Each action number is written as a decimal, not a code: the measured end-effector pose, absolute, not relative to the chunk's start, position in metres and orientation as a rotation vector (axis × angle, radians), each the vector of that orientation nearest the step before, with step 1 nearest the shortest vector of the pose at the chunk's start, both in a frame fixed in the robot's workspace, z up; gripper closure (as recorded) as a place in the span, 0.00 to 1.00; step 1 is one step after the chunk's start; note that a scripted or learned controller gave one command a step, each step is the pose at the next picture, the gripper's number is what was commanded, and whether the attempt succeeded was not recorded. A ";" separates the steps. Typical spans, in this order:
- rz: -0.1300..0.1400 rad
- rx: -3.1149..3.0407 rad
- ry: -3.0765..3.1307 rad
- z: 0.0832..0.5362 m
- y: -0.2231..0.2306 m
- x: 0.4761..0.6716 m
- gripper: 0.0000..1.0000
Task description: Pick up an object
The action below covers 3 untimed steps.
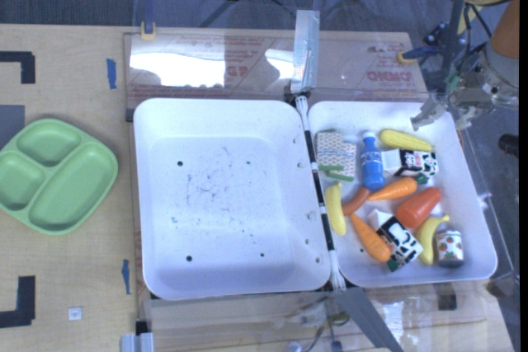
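Clearly heaped, the toys fill the right bin (pixel 483 214): a blue bottle (pixel 372 163), an orange carrot (pixel 391 190), a yellow banana (pixel 334 209) and a checkered block (pixel 335 148) among them. At two o'clock from the pile, the gripper (pixel 442 113) hangs over the bin's far right corner, nothing visibly caught; whether its jaws are released or clenched cannot be told. At nine o'clock sits the left bin (pixel 157 128), with a green divided plate (pixel 54 174) on the worktop (pixel 66 276).

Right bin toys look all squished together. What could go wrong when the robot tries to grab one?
The toys in the right bin lie packed and touching, so the pincer might nudge neighbours or pinch two at once. The blue bottle sits between a patterned block and an orange carrot, leaving little finger room. Rounded bananas could slip out.
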<state>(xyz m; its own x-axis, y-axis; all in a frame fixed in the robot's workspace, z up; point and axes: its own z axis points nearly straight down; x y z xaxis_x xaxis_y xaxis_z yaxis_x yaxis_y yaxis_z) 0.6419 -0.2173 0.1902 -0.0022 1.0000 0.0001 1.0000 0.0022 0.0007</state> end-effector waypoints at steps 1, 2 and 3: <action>0.001 1.982 2.437 0.149 -0.192 0.648 0.00; 0.001 1.777 2.590 0.137 -0.171 0.628 0.00; 0.002 1.777 2.590 0.137 -0.172 0.629 0.00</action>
<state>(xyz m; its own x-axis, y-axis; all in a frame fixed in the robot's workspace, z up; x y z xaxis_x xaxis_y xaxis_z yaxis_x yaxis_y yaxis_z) 0.6285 -0.1716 0.1374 -0.3596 0.9331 -0.0001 0.9331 0.3596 0.0013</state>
